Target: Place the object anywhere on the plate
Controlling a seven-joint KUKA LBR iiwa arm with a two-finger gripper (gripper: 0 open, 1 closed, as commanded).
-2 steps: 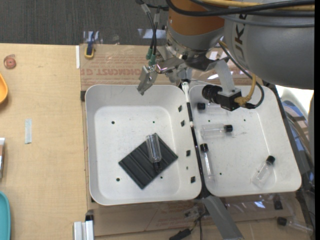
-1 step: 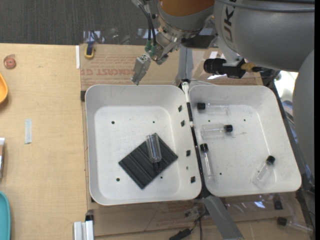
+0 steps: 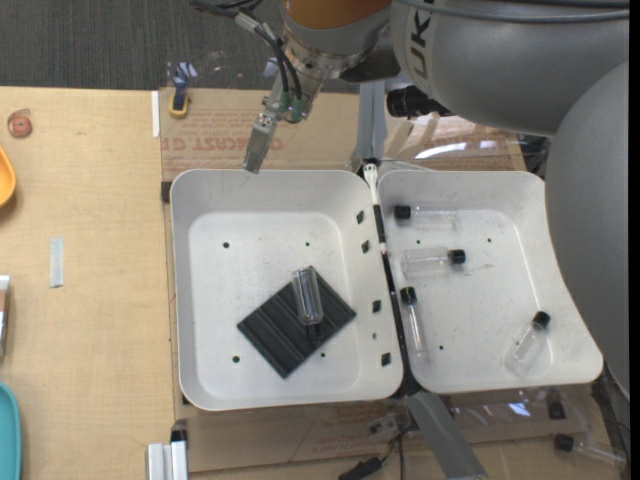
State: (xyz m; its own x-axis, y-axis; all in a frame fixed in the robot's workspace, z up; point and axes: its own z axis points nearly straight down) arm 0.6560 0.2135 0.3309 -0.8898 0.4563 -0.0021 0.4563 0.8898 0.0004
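My gripper (image 3: 256,156) hangs over the far rim of the left bin (image 3: 200,368), near its back left corner, well above and apart from everything inside. I see it as one slim grey tip pointing down and to the left, with cables trailing back to my wrist; whether it is spread or closed I cannot tell, and nothing shows in it. The vial (image 3: 308,296) lies on the plate (image 3: 275,333), a dark ribbed square set diamond-wise on the left bin's floor, toward the front. The vial rests near the plate's upper corner, lengthwise toward me. In the right bin (image 3: 560,368) lie four more black-capped vials (image 3: 440,260), scattered apart from each other.
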